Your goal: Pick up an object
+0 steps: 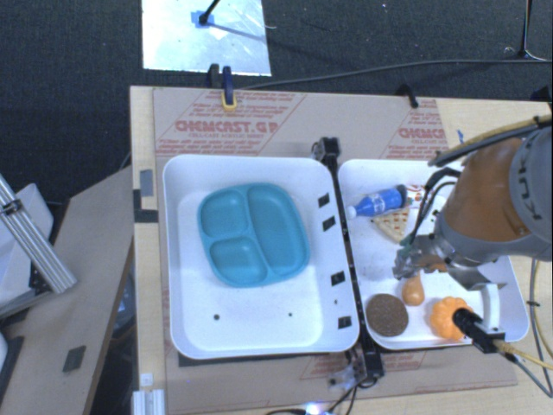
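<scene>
In the right bin (363,239) lie a blue bottle with a white cap (378,202), a waffle-like tan piece (391,225), a small orange-brown piece (414,291), a brown round cookie (387,315) and an orange fruit-shaped thing (446,316). My gripper (408,264) hangs low over the bin, just above the orange-brown piece and below the waffle piece. The wrist hides its fingers. Nothing shows between them.
The left bin (186,318) holds a teal divided plate (253,233). A black divider with clips (339,232) runs between the bins. The arm's orange and grey body (497,201) covers the right bin's far right part. Cardboard (285,119) lies under both bins.
</scene>
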